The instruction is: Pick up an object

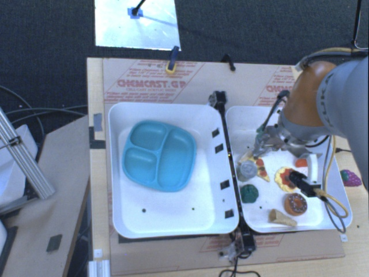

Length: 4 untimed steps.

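Nearest me in the right bin [340, 209] lie a tan wedge [281, 216], a donut [295, 203] and a green lump [249, 193]. Beyond, my gripper [258, 149] hangs over the pizza slice [260, 171], just beside a grey disc [248, 169]. I cannot tell how the jaws stand. The slice looks light, stiff, flat; I'd pinch its edges.

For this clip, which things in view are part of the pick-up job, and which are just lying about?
In the job:
gripper, low in the right bin
pizza slice and grey lump beside it
green lump
doughnut
tan wedge

Lying about:
blue divided plate in the left bin
purple toy outside the bins
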### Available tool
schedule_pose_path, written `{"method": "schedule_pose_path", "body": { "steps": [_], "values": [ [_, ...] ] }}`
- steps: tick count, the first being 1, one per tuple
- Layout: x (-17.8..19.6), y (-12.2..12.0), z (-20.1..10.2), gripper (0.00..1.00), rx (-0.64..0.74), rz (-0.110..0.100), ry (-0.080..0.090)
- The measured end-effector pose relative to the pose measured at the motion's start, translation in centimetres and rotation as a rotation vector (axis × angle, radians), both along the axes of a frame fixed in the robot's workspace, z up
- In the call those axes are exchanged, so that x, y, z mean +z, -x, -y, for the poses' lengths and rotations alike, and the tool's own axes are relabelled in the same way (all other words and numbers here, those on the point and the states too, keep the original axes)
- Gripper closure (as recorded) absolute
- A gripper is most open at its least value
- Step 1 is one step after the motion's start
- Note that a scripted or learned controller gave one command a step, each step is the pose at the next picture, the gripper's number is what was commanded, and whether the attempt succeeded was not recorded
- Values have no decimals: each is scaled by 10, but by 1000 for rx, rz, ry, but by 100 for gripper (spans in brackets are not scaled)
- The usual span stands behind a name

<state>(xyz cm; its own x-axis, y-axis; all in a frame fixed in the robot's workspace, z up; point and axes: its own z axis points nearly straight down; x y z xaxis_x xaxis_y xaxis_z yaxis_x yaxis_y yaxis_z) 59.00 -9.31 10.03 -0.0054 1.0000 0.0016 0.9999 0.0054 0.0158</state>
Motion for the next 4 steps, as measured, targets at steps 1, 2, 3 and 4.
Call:
{"method": "schedule_pose_path", "body": {
  "steps": [1,2,3,4],
  "values": [
    [-17,64,62,100,-12,-20,3],
    [-16,93,117,100,-10,-17,3],
    [-14,0,112,100,3,-5,4],
    [-4,3,113,100,1,-9,3]
  ]
}}
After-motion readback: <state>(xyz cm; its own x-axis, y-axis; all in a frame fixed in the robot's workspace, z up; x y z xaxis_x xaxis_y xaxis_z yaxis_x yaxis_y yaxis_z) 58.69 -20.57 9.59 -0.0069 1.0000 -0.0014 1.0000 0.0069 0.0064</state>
